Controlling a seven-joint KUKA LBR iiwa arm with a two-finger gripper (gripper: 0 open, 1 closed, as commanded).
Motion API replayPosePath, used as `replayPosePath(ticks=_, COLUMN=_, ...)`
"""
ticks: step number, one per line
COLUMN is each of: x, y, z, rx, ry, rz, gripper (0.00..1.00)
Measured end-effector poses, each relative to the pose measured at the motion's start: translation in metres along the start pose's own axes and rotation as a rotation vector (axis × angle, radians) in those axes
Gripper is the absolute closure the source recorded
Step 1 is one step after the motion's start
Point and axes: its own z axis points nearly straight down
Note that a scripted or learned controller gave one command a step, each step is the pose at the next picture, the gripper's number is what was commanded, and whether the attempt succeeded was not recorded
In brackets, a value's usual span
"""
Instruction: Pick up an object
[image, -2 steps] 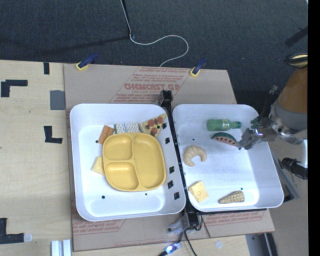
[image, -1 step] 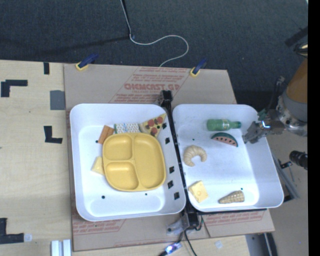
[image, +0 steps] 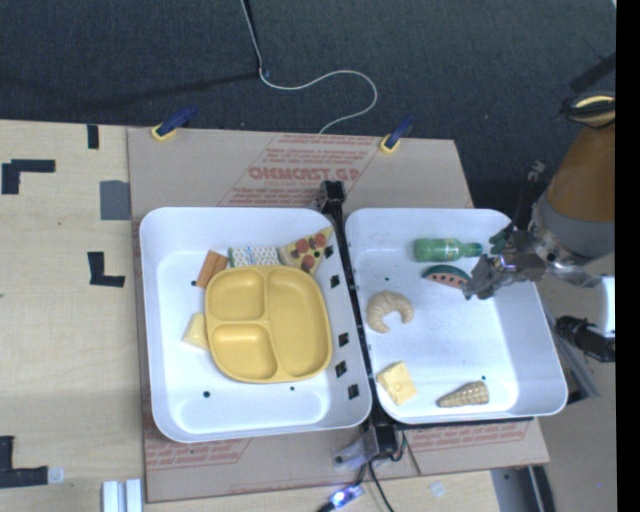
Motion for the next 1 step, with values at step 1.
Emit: replayPosePath(ticks=1, x=0.0523, y=-0.0184, z=0.0173, rx=0.003, ry=0.0, rz=0.0, gripper=1.0)
